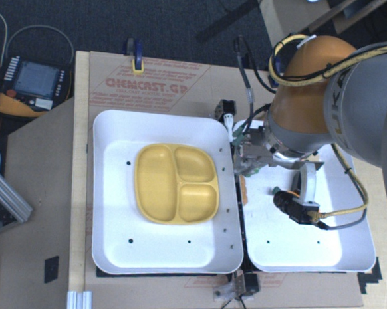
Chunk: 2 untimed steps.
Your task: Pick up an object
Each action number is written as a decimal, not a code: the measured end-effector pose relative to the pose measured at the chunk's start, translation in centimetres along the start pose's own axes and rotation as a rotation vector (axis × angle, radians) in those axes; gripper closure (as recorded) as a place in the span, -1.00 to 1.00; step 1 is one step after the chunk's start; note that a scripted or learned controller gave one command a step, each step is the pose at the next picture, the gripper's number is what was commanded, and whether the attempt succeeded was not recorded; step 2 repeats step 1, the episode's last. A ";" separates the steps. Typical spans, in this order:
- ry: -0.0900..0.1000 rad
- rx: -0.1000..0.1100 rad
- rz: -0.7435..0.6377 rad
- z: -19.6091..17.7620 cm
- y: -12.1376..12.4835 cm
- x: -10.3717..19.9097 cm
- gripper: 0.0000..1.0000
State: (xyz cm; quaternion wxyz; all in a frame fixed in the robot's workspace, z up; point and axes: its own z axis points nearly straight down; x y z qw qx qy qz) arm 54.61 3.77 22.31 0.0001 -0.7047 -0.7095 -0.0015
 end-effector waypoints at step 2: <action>0.000 -0.002 0.000 -0.9 2.2 5.1 1.00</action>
